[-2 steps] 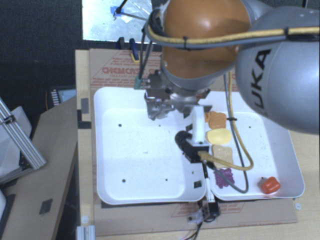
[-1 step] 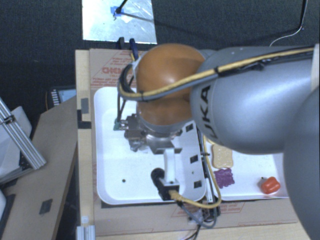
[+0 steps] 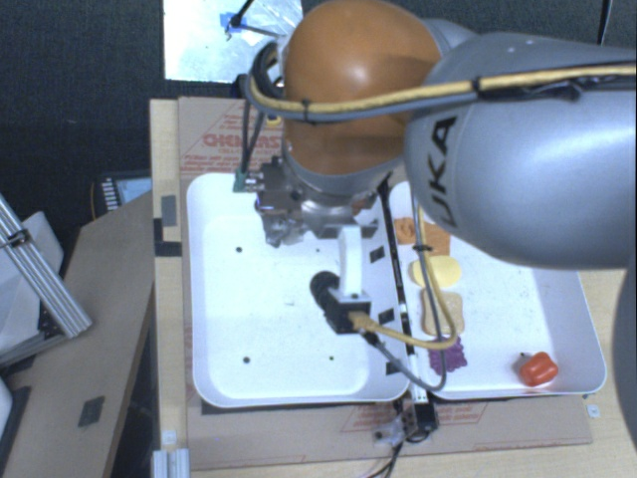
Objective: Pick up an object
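the things worth grabbing are all lying in the right-hand bin (image 3: 503,302) as the camera is seeing it: a red-orange lump (image 3: 537,368) sitting alone near the front corner, and, strung along the wall shared with the other bin, a purple piece (image 3: 456,358), a tan piece (image 3: 454,313), a yellow piece (image 3: 447,272) and an orange piece (image 3: 403,230), which the arm is partly covering. the gripper (image 3: 284,225) is hanging over the back of the left-hand bin (image 3: 249,312), well apart from all of them, and the wrist is hiding it enough that i cannot tell how far open it is or whether it is carrying anything. the risk i am seeing is a grab that closes on bare bin floor, since only a few dark specks are showing there. if it is heading for the pieces along the shared wall, the gripper could be catching on that wall or shoving one piece into the next, because they are lying close together. on the grey arm (image 3: 537,167) the letters "uka" (image 3: 438,182) are showing, and the cardboard (image 3: 214,137) under the bins is carrying red print too faint for me to be reading.
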Available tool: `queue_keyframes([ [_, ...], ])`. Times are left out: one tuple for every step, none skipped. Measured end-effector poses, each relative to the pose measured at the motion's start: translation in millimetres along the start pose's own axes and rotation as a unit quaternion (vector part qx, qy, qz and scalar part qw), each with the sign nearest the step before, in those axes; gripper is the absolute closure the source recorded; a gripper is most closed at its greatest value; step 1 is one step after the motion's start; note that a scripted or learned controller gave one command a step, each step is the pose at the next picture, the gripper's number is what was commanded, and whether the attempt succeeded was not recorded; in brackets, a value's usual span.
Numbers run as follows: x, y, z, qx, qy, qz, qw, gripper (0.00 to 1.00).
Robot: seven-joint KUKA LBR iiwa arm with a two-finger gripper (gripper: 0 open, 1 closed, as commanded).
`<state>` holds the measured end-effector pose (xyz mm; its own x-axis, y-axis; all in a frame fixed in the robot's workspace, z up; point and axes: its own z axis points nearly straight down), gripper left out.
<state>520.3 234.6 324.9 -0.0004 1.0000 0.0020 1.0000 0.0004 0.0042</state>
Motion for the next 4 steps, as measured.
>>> queue_keyframes([
  [-92,-12,-107,-0.003,0.0,0.003,1.0,1.0],
  [-78,-27,-217,-0.005,0.002,-0.003,1.0,1.0],
  [-24,-34,-210,0.001,0.0,-0.003,1.0,1.0],
  [1,44,-209,0.0,-0.001,0.0,1.0,1.0],
])
